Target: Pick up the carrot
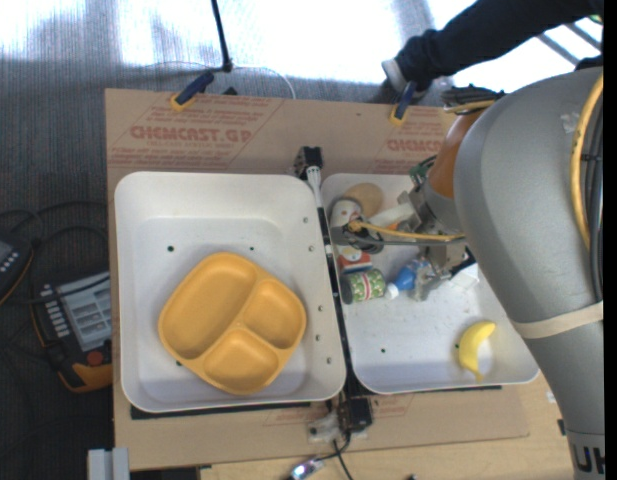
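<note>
A yellow divided plate (234,320) is seen in the left bin (148,208), well to the left of the end effector (428,258), with its three compartments bare. The two bins are set on a cardboard sheet (198,133) printed with red lettering, which covers the worktop.

In the right bin (408,363), a cluster of small things is crowded against the dividing wall, just left of the end effector. A round tan item (364,197) and a pale cup-like thing (345,211) can be made out at the far end, though neither can be identified with confidence. A green patterned can (363,286) is lying on its side below them, and a small blue object (405,280) is set just beside it, close to the end effector.

The carrot cannot be picked out for certain; a thin orange-yellow stick (403,232) is stretched across the cluster toward the wrist, but what it is stays unclear.

The end effector itself is largely hidden under the grey arm (533,218), and whether it is wide, narrow or gripping anything cannot be told. A yellow banana (476,348) is lying in the near part of the right bin, to the right of and nearer than the end effector, partly cut by the arm's edge.
</note>
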`<state>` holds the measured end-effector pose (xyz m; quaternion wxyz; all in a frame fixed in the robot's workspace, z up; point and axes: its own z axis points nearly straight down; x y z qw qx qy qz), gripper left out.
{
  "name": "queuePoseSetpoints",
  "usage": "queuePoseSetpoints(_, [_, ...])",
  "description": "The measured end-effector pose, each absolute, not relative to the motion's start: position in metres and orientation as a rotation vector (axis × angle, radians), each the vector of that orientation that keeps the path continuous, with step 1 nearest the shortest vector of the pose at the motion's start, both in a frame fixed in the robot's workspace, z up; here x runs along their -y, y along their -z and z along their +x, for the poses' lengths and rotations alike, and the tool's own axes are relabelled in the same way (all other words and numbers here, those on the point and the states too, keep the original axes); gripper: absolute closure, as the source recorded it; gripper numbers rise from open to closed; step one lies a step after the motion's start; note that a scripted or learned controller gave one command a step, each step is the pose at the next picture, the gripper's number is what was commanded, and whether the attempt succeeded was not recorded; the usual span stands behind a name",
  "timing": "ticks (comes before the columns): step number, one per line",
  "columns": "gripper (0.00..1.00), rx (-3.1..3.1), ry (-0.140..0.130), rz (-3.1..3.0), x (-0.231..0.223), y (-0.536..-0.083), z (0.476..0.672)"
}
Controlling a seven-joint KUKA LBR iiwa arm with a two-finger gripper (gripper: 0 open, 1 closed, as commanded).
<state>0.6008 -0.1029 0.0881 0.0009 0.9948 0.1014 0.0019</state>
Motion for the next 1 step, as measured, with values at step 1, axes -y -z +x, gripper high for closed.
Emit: queuePoseSetpoints(1, [0.00,-0.342,-0.009,3.121,0.1122,-0.0885,0.4855])
